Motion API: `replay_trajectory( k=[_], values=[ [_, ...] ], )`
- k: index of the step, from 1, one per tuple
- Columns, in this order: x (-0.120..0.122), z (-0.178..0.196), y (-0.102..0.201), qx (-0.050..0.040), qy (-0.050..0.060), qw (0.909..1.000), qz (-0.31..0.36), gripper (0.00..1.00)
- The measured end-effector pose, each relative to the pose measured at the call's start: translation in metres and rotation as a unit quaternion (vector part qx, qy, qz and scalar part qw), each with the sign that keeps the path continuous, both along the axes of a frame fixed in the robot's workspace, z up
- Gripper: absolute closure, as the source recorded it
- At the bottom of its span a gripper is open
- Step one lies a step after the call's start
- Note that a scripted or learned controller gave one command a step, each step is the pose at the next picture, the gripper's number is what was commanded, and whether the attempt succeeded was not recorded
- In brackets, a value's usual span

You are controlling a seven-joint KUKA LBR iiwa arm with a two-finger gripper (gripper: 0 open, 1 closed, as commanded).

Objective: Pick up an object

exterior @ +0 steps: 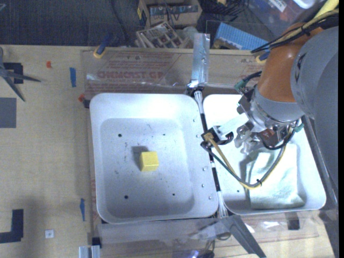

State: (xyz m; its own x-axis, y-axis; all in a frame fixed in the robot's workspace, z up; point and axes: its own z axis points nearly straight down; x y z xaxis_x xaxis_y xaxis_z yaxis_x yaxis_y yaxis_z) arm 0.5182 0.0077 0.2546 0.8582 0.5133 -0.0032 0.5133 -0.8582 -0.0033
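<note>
- A small yellow block (149,160) lies on the floor of the left bin (107,112), a little left of that bin's middle, sitting flat with a short shadow on its upper left side.
- The gripper (251,140) hangs over the right bin (314,198), near that bin's upper left part, well apart from the block; the wall where the two bins meet lies between them.
- Nothing can be seen held by the gripper, and whether it stands wide or narrow cannot be told, since its tip is a blur of metal parts and glare.
- The grey arm (317,63) with its orange band (279,74) enters from the right and covers the upper right corner of the right bin.
- Yellow and black cables (242,179) loop from the wrist down across the right bin's floor; a small clip sits on them near the bins' shared wall.
- The right bin is strongly lit, so its floor is washed out.
- Both bins rest on a pale wooden bench (43,160) with bits of blue tape.
- Behind the bench, boxes and wires crowd a dark floor.
</note>
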Motion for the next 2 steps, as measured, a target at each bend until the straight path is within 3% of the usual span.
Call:
replay_trajectory(
  k=[1,2],
  values=[
    [-0.037,-0.071,-0.016,0.0000,0.001,0.9891,-0.147,1.00],
    [-0.016,-0.029,0.057,-0.0008,-0.003,0.9857,-0.169,1.00]
  ],
)
